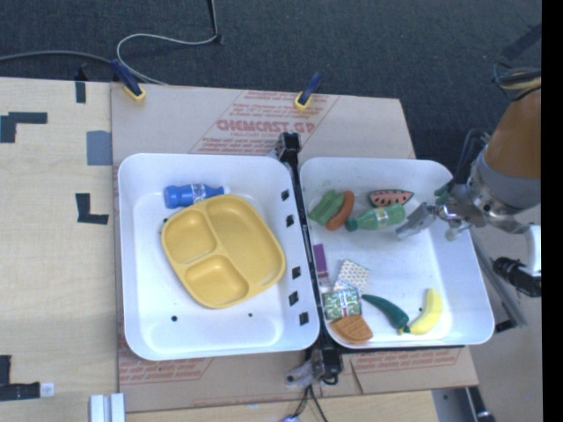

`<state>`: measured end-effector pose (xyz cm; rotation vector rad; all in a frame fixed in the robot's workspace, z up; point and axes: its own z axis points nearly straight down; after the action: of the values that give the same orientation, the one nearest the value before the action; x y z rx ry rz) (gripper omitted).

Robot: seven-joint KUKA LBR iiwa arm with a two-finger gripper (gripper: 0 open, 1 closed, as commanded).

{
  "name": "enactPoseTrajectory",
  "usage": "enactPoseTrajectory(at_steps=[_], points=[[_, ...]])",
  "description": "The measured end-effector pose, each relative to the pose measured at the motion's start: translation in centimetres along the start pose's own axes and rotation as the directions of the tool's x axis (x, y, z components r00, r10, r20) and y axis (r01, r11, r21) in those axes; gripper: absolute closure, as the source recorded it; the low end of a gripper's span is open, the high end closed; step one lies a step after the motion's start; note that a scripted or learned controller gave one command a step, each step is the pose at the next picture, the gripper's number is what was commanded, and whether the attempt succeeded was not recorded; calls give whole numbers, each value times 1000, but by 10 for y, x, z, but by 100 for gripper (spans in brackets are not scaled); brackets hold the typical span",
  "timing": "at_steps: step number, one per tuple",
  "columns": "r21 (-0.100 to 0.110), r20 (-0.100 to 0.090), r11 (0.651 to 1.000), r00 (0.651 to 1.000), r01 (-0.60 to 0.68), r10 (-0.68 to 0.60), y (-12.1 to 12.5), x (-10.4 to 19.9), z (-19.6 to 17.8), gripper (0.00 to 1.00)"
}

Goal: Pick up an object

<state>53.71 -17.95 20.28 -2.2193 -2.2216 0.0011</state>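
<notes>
If you start at the front edge of the right bin (pixel 457 262), you've got one banana (pixel 427 313), one dark green pepper (pixel 385 308), one orange waffle-looking piece (pixel 354 328) and one green printed packet (pixel 340 303), all bunched close together. Just behind them lie a checkered packet (pixel 353 273) and a small purple stick (pixel 319 258). Further back: one green bottle (pixel 376 219), one watermelon slice (pixel 390 198), plus a green and an orange veggie (pixel 332 208) overlapping, hard to name. The gripper (pixel 413 225) hangs just beside the bottle, fingers spread, pinching nothing. Over in the left bin (pixel 141 262) you've got one yellow divided tray (pixel 222 250) with one blue bottle (pixel 192 194) partly tucked behind it.
</notes>
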Motion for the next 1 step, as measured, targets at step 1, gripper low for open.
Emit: enactPoseTrajectory(at_steps=[1], points=[[-3, 0, 1000, 1000, 0, 0, 16, 25, 117, 0]])
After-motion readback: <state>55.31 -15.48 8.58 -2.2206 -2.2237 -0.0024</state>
